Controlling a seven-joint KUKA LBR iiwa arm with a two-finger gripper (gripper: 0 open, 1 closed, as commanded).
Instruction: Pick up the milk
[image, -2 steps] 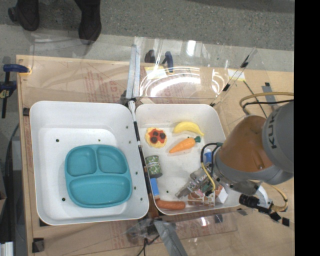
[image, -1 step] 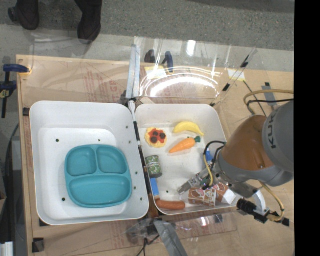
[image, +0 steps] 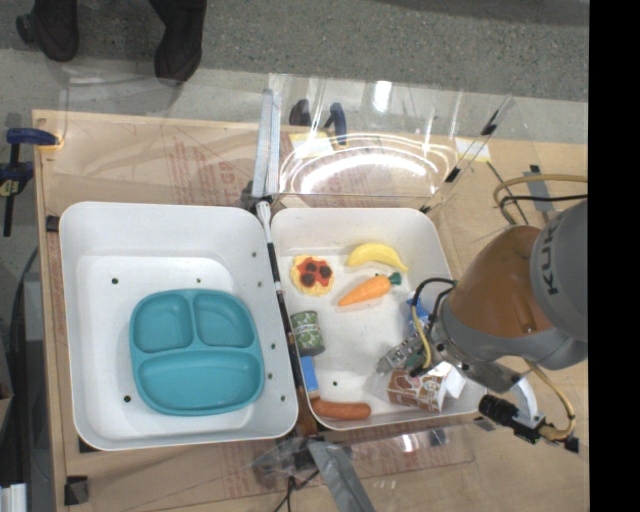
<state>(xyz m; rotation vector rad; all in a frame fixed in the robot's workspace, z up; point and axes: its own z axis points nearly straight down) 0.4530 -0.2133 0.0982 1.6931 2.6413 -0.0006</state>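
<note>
Nearest you, the milk (image: 422, 388) lies tilted in the right bin's (image: 430, 228) near right corner, a sausage (image: 341, 409) to its left. The pincer (image: 402, 356) sits just above it; you cannot tell its state. Farther off lie a carrot (image: 364, 290) and banana (image: 376, 256).

bench (image: 150, 160) | left white bin (image: 90, 230) | right white bin (image: 330, 218)

Open white floor runs through the middle of the right bin (image: 435, 235), bounded by the carrot (image: 364, 290) and banana (image: 377, 256) above, the can (image: 306, 332) at left, the sausage (image: 341, 409) below, and the milk (image: 422, 388) beside the arm (image: 515, 300) at right.
</note>
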